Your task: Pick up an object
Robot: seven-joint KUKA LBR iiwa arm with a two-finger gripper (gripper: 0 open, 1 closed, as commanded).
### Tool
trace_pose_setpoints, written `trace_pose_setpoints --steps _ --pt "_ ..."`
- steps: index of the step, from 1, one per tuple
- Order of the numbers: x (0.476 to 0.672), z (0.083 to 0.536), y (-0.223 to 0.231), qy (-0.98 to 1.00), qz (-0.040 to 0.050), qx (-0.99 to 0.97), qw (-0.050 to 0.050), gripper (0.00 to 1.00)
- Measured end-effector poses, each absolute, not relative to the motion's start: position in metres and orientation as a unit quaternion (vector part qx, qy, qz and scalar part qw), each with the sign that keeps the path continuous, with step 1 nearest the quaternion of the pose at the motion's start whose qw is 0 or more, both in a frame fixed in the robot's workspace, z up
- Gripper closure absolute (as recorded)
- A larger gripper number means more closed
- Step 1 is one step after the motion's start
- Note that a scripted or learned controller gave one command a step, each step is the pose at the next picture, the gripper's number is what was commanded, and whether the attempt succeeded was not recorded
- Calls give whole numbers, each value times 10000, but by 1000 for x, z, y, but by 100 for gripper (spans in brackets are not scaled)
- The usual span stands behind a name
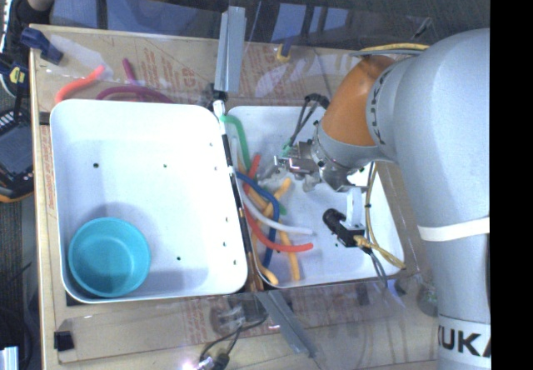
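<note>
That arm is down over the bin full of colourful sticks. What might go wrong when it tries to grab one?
1. The sticks lie crossed in a heap at the right bin's left side, so the pincer may lift several, or one may slip out.
2. The heap leans against the wall between the bins, so there seems little room to close around a stick there.
3. A loose cable trails beside the arm and could snag.

Fixed overhead camera, slanted down on both white bins (133,122), arm (433,135) from right
</note>
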State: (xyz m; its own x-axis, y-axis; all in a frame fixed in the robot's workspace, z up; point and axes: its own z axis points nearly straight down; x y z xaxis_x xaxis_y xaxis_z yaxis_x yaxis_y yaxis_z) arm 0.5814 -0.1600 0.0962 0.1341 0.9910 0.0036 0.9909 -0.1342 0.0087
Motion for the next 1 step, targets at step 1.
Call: trace_pose_setpoints --steps 1 --pt "582 107 -160 6589 45 7522 26 100"
